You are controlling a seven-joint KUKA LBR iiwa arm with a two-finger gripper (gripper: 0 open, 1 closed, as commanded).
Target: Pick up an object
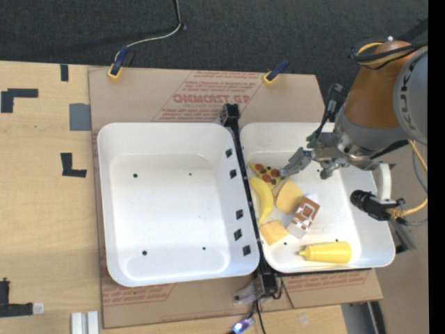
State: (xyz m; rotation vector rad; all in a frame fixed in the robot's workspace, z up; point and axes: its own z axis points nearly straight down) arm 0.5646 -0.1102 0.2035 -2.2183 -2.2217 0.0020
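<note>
The gripper (pixel 311 161) hung over the right bin (pixel 361 256), near its far side, with the grey arm (pixel 379 110) reaching in from the right. Its two fingers were spread apart, one pointing toward the middle of the bin and one toward the right wall, and nothing was between them.

The objects lay together in the left and near part of that bin. The closest one to the fingers was a small pizza slice toy (pixel 265 172), just beside the left fingertip, toward the divider. A banana (pixel 262 197) lay next to it, with its long axis running from far to near along the divider. A yellow round piece (pixel 288 195), a red and white box (pixel 304 214) and a pale cheese block (pixel 272 232) followed, and a mustard bottle (pixel 327 252) lay on its side at the near wall.

So the objects were below and to the left of the fingers. How high the fingertips were over the floor of the bin I could not judge well.
</note>
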